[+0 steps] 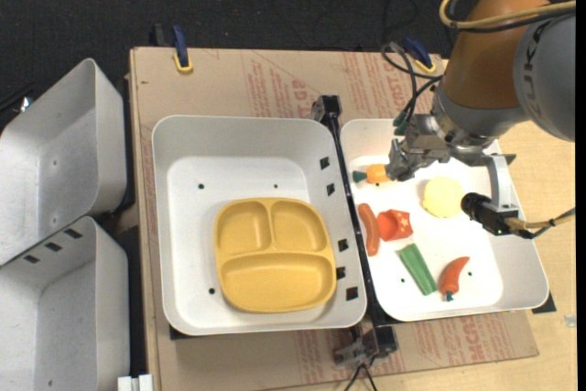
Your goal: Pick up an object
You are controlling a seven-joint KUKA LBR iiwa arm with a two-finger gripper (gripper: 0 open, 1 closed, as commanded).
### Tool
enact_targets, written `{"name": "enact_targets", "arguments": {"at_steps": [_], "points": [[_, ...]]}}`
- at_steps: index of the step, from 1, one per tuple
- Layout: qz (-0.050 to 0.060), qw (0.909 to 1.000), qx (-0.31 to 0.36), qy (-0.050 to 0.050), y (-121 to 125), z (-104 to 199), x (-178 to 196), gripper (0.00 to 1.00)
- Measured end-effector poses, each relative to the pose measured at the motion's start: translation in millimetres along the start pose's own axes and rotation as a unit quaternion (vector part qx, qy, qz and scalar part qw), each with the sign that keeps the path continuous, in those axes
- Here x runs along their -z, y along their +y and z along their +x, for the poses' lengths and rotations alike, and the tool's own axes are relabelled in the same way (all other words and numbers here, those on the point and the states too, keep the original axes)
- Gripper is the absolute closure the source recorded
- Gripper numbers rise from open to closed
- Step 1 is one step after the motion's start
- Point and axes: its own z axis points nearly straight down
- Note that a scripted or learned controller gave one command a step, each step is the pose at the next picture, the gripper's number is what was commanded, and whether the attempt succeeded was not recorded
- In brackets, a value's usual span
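we see two shallow white bins side by side on the bench. the left bin (183, 160) holds a yellow divided plate (274, 254), lying flat toward its near half, with three compartments, two on the far side and one long one on the near side.

the right bin (513, 288) holds several small toy foods. along its left wall lies a reddish sausage (369, 228), and just right of it a red pepper piece (396, 224), the two almost touching. nearer to us sits a green stick (417, 269), slanted, and to its right a red chili (454, 276) with a green stem end. a pale yellow round piece (442, 198) rests toward the middle right, beside a black fitting on the arm.

at the far left of this bin a small orange piece with a green tip (374, 172) lies on the floor. the gripper (403, 162) hangs just right of it, very near or touching; we cannot tell whether its tool is spread or pressed together, since the dark wrist hardware hides it.
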Motion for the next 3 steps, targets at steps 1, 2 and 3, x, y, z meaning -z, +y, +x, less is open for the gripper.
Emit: {"name": "enact_targets", "arguments": {"at_steps": [1,2,3], "points": [[0.0,1.0,0.0,0.0,-27.5,48.6,9.7,1.0],[0.0,1.0,0.001,0.0,-55.7,102.0,13.9,1.0],[0.0,1.0,0.001,0.0,-81.1,151.6,-0.6,1.0]]}}
